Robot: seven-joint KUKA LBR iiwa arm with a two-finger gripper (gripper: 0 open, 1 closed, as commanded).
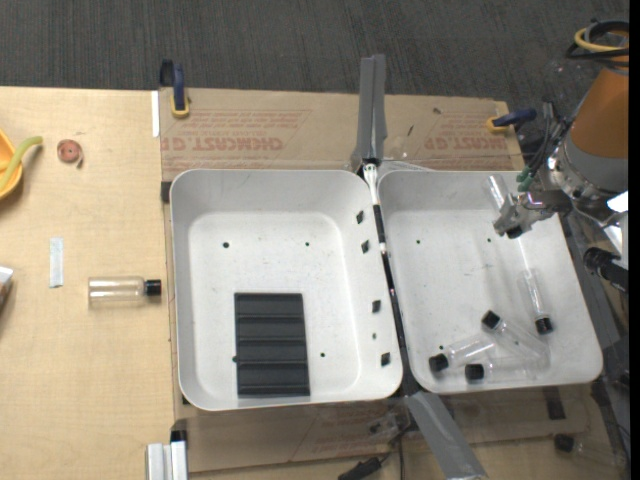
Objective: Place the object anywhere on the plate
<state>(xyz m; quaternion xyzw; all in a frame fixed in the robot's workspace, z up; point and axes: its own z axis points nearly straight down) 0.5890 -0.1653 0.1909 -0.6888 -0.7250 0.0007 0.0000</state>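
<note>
Pincer: the pincer (pixel 512 220) hangs over the upper right corner of the right bin (pixel 420 203), at about two o'clock from that bin's middle. Whether it is parted or closed I cannot tell; a clear tube-like shape lies along it, but a grasp is not visible.
Arm: the grey arm with its orange band (pixel 605 118) comes in from three o'clock, so it sits high over the bin's far edge and not down among the objects.
Task objects: several clear vials with black caps (pixel 500 346) lie on their sides at about five o'clock in the right bin, bunched near its lower wall, probably because they roll toward the low side. One vial (pixel 531 300) lies apart, pointing toward twelve o'clock.
Plate: the dark ribbed plate (pixel 270 345) lies flat in the left bin (pixel 200 208), at six o'clock of that bin, well apart from the vials and across the divider.
Counter: one more capped vial (pixel 122 288) lies on the wooden counter (pixel 80 368) at nine o'clock, outside both bins.
Judgement: no vial is on the plate yet; a pick seems to come first, then a carry toward nine o'clock.
</note>
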